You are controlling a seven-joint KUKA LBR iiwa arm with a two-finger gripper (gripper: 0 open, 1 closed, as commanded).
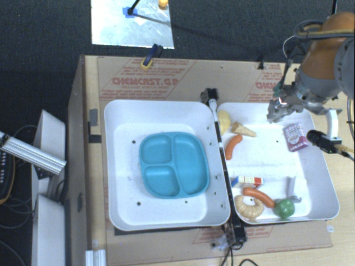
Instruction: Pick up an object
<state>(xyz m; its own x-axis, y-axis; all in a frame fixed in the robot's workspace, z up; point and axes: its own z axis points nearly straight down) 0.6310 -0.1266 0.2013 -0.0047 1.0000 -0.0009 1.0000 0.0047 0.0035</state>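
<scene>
The right bin [327, 198] holds several small items. A yellow piece [223, 119] and a tan wedge [243, 129] lie at its far left, with an orange sausage [233, 146] below them. A purple packet [295, 136] lies toward the right wall. Near the front are a red and white bar [249, 180], another orange sausage [259, 195], a ring-shaped pastry [249, 208], a green ball [284, 208] and a grey tool [290, 188]. My gripper [275, 113] hangs over the bin's far right part, left of the purple packet, with nothing visibly held.
The left bin [119, 121] carries a blue divided plate [173, 165]. A black clip [211, 97] sits on the shared rim at the back. The arm's grey and orange body [324, 54] looms over the bench's back right corner.
</scene>
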